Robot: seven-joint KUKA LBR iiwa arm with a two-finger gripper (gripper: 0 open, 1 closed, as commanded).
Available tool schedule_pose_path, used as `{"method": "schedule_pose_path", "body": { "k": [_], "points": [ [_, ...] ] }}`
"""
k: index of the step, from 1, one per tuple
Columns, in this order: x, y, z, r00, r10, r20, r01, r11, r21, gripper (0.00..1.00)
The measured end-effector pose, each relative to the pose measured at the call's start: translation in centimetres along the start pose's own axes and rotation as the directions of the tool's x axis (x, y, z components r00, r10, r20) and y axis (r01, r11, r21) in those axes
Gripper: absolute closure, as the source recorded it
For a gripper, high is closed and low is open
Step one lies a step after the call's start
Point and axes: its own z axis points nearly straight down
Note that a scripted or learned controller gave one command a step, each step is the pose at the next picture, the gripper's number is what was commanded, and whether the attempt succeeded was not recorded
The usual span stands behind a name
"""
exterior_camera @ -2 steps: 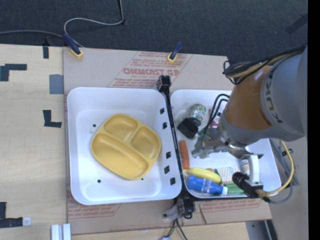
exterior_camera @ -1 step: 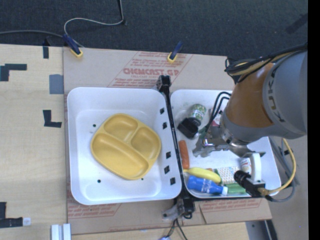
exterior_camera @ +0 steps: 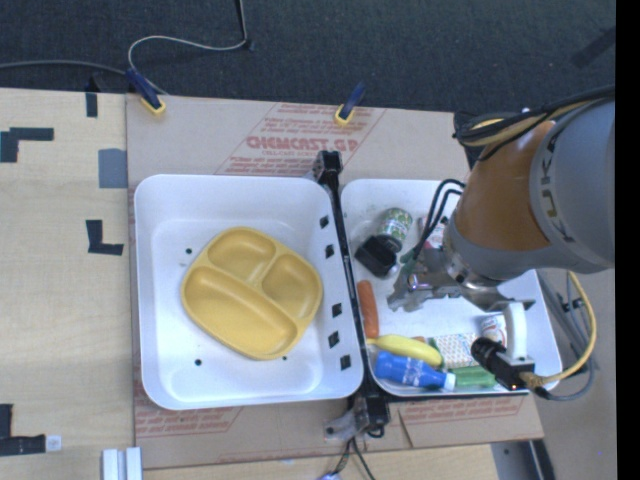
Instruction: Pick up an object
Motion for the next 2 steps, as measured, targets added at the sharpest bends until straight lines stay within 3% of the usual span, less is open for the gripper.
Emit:
{"method": "schedule_pose_path", "body": {
  "k": [1,2],
  "points": [
    [0.0,0.0,-0.9,1.000,-0.001,0.000,0.001,1.000,0.001,1.00],
    [2.2,6.1,1.9,1.000,0.002,0.001,-0.002,1.000,-0.001,1.00]
  ]
}}
